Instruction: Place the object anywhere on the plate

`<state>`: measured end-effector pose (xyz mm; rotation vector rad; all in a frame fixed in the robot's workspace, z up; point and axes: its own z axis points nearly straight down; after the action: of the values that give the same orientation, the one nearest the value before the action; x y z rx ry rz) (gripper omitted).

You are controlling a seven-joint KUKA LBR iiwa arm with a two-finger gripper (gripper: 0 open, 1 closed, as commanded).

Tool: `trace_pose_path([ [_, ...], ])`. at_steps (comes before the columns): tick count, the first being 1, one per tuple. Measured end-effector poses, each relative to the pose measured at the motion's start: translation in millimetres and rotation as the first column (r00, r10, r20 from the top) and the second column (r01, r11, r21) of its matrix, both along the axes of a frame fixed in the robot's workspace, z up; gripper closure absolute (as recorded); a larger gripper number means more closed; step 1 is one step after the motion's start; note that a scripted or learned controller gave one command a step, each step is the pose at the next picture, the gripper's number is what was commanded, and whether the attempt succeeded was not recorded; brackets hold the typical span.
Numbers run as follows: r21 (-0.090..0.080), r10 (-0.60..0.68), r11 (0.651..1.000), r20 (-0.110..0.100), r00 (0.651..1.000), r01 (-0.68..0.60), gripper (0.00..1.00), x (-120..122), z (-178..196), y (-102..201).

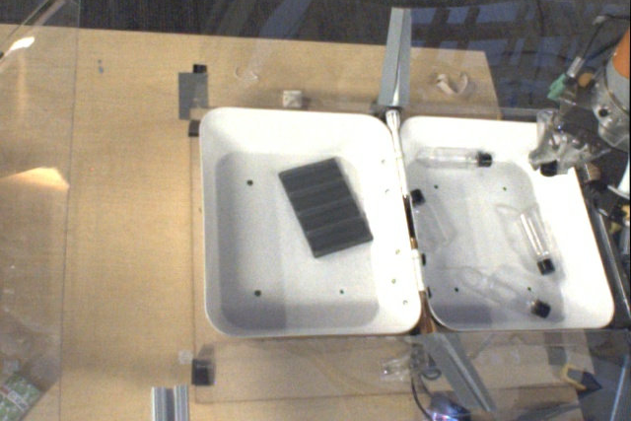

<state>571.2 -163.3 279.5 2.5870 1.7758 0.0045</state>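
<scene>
Wooden bench: your gripper is hanging over the right bin, can't tell its state; those clear tubes are looking slippery.

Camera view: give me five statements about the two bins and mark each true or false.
1. A dark ribbed plate lies in the left bin. True.
2. The plate lies square to the bin walls. False: it is turned at an angle.
3. Clear tubes with dark caps lie in the right bin. True: one tube is near the far wall, another lies toward the right side.
4. A tube already rests on the plate. False: the tubes are in the right bin, and nothing lies on the plate.
5. The claw is over the left bin. False: it is at the right bin's far right corner.
</scene>
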Motion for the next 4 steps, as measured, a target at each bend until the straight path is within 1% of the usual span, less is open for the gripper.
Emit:
trace_pose_path([
  [1, 0.000, -0.175, 0.985, -0.002, 0.985, 0.175, 1.00, 30, 8, -32],
  [2, 0.002, -0.551, 0.834, -0.002, 0.834, 0.551, 1.00, 57, 92, -7],
  [3, 0.001, -0.838, 0.546, -0.005, 0.546, 0.838, 1.00, 74, 109, -7],
  [4, 0.002, -0.839, 0.544, -0.004, 0.544, 0.839, 1.00, 89, 114, 8],
])
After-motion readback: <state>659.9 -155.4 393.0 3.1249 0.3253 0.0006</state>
